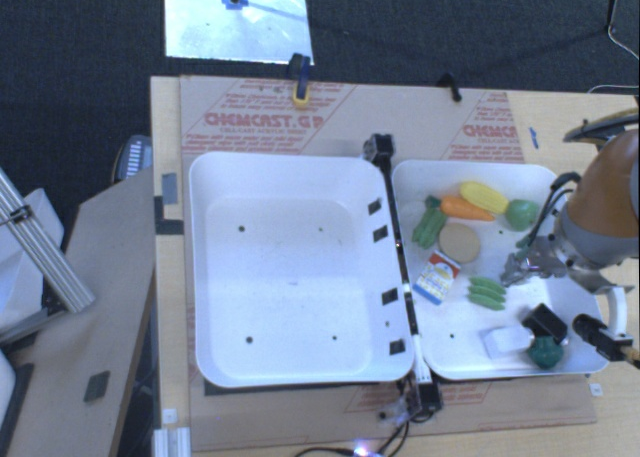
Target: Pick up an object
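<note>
The right bin [440, 360] holds several small things. A yellow piece [483, 195], an orange carrot [467, 209] and a green ball [521, 213] lie at its far side. A dark green vegetable [429, 223], a tan disc [460, 242], a small red, white and blue box [435, 278] and a green pod [486, 292] lie nearer the middle. My gripper [519, 269] hangs low over the bin's right part, just right of the green pod and below the green ball.
A white block [505, 341], a black piece [545, 321] and a dark green lump [546, 351] sit at the right bin's near right corner. The left bin [215, 345] stands beside it, with black clips [388, 295] along the shared wall.
</note>
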Controlling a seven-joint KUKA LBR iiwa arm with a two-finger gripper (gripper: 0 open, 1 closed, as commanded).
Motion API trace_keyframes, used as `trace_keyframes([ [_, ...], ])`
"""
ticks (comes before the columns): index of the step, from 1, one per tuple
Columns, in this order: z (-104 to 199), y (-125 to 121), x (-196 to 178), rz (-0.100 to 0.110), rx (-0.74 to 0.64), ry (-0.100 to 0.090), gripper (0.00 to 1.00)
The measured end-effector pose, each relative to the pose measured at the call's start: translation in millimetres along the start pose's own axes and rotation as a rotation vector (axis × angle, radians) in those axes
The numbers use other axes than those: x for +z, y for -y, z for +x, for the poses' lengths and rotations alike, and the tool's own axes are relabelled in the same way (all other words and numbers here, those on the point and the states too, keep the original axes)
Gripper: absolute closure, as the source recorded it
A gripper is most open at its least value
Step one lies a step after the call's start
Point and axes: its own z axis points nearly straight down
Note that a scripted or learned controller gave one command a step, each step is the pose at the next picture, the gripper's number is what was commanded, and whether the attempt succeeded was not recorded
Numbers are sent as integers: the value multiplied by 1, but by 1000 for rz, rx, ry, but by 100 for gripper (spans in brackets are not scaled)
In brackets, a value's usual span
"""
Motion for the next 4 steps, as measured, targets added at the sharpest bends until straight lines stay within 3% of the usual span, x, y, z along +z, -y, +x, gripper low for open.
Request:
trace_keyframes([
  [1,11,-76,-1,-8,-7,2,100],
  [2,45,-16,0,4,-1,-3,100],
  [3,40,-4,0,1,-1,0,100],
  [4,29,-88,-2,-10,-7,3,100],
])
